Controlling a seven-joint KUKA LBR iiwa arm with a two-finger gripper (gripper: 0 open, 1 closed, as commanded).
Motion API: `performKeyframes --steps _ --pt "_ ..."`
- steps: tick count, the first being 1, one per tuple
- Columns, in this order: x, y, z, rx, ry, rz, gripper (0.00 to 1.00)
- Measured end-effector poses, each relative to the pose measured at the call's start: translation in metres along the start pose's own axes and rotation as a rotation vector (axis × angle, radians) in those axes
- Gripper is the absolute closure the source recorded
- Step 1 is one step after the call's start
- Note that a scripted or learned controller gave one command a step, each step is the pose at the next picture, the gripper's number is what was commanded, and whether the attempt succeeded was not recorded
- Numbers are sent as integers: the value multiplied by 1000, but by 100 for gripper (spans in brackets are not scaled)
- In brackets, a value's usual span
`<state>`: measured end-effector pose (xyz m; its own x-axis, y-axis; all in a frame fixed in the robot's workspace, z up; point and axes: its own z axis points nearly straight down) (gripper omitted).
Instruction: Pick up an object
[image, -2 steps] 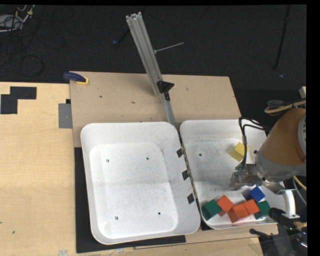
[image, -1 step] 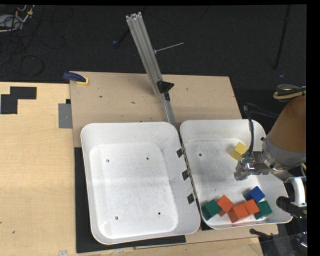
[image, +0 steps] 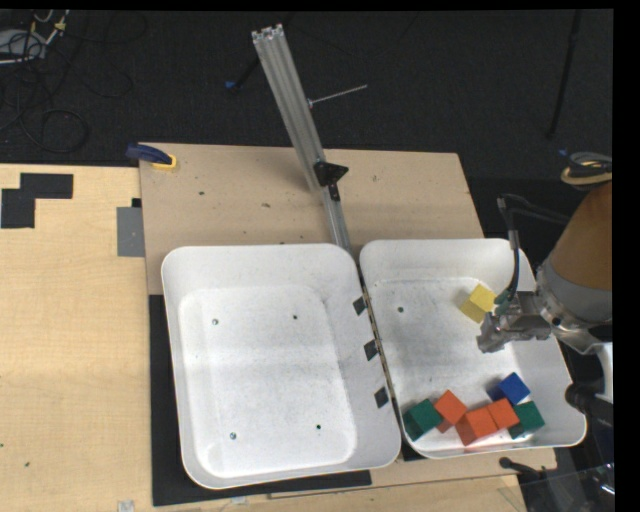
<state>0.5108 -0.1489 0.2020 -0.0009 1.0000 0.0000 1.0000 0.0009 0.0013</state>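
Blocks sit in the right bin (image: 430, 265), most of them bunched along its near edge at the lower right of the frame. From left to right in that cluster: a green block (image: 422, 416), an orange block (image: 450, 406) touching it, a larger orange block (image: 478, 424) beside a smaller orange one (image: 503, 413), then a second green block (image: 527, 417) at the corner. A blue block (image: 513, 387) lies just behind the last two, a little farther up the frame.

Farther in, toward the bin's right wall, a yellow block (image: 479, 300) lies apart from the cluster, tilted on the white floor. The gripper (image: 497, 335) hangs just beside it, on its lower-right side, low over the bin floor; whether it touches the yellow block cannot be told, nor how its claw is set. The arm's grey body and orange band (image: 590, 240) enter from the right edge of the frame.

The left bin (image: 200, 270) lies beside the right one, the two touching along their inner walls, where small black clips (image: 372, 350) sit on the seam.

Beyond the bins, at upper centre, a metal rail (image: 295, 110) slants up from the wooden bench (image: 240, 190). A blue and yellow clamp (image: 152, 155) rests at the bench's far left corner.
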Motion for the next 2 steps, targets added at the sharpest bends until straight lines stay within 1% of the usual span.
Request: performKeyframes --steps 2 --pt "121 7 -17 3 3 -5 100"
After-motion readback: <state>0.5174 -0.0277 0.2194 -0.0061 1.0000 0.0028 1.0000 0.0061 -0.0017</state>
